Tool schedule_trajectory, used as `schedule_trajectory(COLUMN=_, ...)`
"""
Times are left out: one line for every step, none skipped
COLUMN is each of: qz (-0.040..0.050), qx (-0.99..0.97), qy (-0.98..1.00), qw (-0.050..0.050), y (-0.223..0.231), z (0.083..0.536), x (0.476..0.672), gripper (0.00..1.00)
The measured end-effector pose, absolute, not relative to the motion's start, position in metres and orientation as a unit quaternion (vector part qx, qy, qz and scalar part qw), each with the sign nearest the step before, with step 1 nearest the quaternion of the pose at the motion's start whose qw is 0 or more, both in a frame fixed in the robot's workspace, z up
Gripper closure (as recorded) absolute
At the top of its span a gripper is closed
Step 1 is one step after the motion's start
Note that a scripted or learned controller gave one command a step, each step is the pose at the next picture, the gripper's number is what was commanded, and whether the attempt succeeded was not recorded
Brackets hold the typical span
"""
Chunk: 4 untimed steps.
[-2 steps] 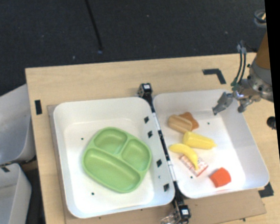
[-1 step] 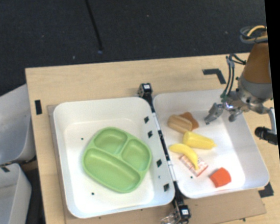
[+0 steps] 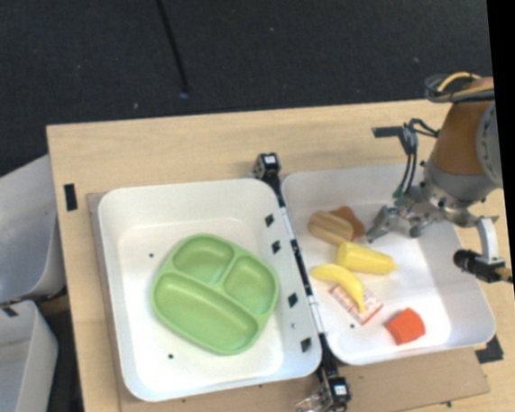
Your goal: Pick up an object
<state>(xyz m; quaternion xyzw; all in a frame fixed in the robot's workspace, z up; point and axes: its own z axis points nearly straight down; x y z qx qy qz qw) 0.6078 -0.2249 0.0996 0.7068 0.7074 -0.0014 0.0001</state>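
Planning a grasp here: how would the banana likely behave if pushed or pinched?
The banana is curved and smooth, so it would probably pivot or slip sideways under a push. It looks like a plastic toy, likely light and stiff. It lies against the packet, close by the yellow block, so a nudge may shift those too.

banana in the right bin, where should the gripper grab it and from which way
Probably the banana is best gripped across its curved middle, from straight above, fingers closing across its narrow width. It lies flat, running from upper left to lower right. Its lower end rests on the red and white packet, and the yellow block sits close at its upper right, so the middle offers the most room.
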Motion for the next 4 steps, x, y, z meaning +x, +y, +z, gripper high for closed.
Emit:
schedule_trajectory(qz=0.0003, qx=0.706, qy=0.708, qw=0.003, y=-0.226, z=0.114, x=0.609, gripper=1.0)
schedule_trajectory(qz=0.0015, qx=0.706, qy=0.708, qw=0.003, y=-0.226, z=0.179, x=0.612, gripper=1.0)
schedule_trajectory(qz=0.0009, qx=0.706, qy=0.708, qw=0.002, y=-0.224, z=0.223, x=0.612, gripper=1.0)
schedule_trajectory(qz=0.0009, qx=0.705, qy=0.71, qw=0.002, y=-0.225, z=0.24, x=0.613, gripper=1.0)
